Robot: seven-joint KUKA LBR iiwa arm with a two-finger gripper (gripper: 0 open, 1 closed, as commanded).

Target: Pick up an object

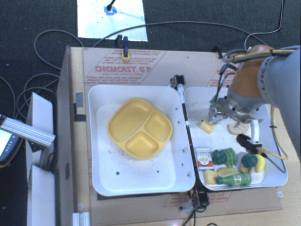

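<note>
So the bench [141, 65] is topped with brown printed cardboard, and it sits on dark carpet with black cables looping around its far and left sides. There's a pale square sheet [112, 12] on the floor past the bench's far edge, and some white and metal framing [28, 131] off the left side. A blue and yellow clamp [124, 47] bites the bench's far edge.

Two white bins side by side. The left bin [103, 173] holds a yellow divided plate [140, 127] roughly in its middle, turned at an angle. The right bin [277, 173] has the clutter: a small yellow wedge [206, 125] near its left wall, a tan round piece [237, 127] further right, and along the near edge a little red and white carton [203, 156], a dark green bumpy piece [224, 156], a green bottle [234, 179] lying down, and a few yellow-green bits near the near right corner.

The gripper [215, 115] is down in the right bin's far half, tip just beside the yellow wedge, maybe touching it. The view is too fuzzy there, so I can't tell how the jaws stand.
</note>
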